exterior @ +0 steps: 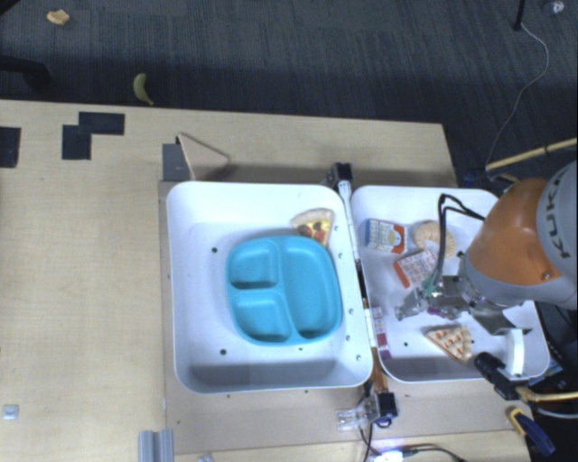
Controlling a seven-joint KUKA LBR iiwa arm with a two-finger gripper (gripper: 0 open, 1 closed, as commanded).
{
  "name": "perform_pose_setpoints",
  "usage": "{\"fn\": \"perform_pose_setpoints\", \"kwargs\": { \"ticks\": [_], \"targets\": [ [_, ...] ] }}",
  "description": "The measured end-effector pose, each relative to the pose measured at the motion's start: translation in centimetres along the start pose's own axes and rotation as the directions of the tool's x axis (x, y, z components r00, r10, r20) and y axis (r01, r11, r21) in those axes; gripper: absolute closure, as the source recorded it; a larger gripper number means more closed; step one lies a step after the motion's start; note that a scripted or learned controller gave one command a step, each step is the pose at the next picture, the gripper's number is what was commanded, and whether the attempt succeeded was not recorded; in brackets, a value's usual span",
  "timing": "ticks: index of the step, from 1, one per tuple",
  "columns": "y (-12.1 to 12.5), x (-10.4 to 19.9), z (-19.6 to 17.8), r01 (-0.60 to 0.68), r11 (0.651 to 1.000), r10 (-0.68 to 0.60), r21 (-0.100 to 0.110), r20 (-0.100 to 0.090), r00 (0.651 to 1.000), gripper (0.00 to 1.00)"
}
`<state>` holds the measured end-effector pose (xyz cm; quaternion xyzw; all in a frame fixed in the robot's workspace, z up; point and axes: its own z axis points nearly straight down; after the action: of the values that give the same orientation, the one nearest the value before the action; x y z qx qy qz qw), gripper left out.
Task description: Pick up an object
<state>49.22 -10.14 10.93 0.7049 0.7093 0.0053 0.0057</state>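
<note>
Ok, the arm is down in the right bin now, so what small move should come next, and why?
Probably a short straight descent. The gripper sits low in the right bin, among a red-and-white packet just above it and a pizza-slice toy just below. Nothing shows between its tips yet, so I would lower it onto whichever lies directly beneath, likely the packet's edge, before closing.

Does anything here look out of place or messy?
Yes. A yellow banana-shaped thing and a small tan scrap lie on the dark floor beyond the bench, away from both bins. In the left bin, the blue tray sits askew.
</note>
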Motion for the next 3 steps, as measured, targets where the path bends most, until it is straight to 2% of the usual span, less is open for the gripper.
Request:
{"fn": "perform_pose_setpoints", "kwargs": {
  "ticks": [1,2,3],
  "targets": [
    [0.2,0.1,-1.1,0.002,1.0,-0.002,-0.003,-0.001,1.0,1.0],
    [0.2,0.1,-1.1,0.002,1.0,-0.002,-0.003,-0.001,1.0,0.0],
    [-0.3,1.6,2.1,-0.006,1.0,0.006,0.006,0.004,1.0,0.0]
  ]
}}
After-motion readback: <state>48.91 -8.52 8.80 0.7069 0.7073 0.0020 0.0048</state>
